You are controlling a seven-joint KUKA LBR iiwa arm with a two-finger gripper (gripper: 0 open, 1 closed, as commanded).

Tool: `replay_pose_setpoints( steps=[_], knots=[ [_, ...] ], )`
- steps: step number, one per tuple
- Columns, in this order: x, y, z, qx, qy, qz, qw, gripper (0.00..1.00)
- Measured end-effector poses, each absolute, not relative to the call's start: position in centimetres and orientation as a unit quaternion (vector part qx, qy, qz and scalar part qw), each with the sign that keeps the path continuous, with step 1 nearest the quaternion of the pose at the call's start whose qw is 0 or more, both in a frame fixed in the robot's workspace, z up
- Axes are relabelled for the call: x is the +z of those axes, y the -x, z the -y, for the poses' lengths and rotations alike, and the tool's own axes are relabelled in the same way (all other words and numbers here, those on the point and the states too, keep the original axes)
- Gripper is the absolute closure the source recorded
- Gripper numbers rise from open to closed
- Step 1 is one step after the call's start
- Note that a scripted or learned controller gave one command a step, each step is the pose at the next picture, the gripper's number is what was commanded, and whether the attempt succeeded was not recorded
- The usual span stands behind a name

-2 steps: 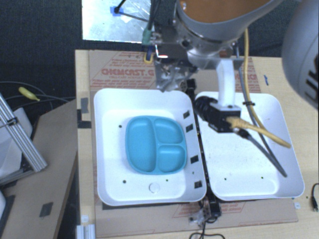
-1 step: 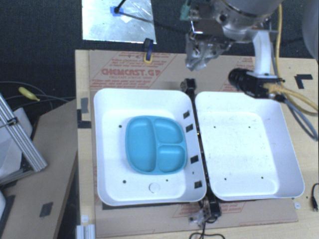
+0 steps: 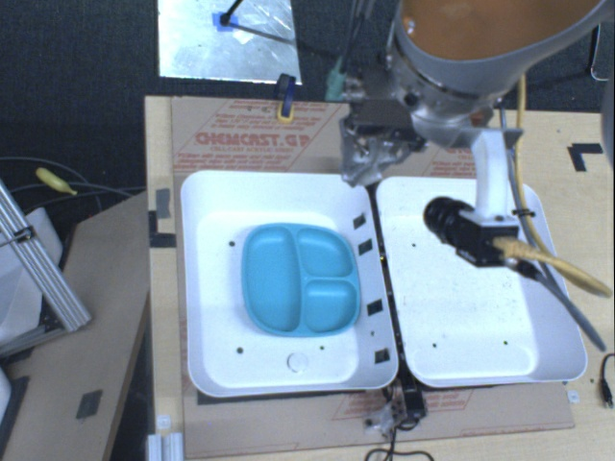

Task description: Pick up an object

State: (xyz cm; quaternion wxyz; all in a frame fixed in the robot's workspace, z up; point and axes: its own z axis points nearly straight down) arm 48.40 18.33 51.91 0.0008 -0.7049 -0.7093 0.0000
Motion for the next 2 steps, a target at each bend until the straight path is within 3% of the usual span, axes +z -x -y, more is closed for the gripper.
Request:
replay_pose_setpoints(
  steps=[1,2],
  knots=[
    [53.1,-48.7,-18.2,-0.0023,0.705,0.71,0.0,1.0],
    [53.5,-50.8,-14.7,-0.0014,0.708,0.707,-0.001,1.0]
  ],
)
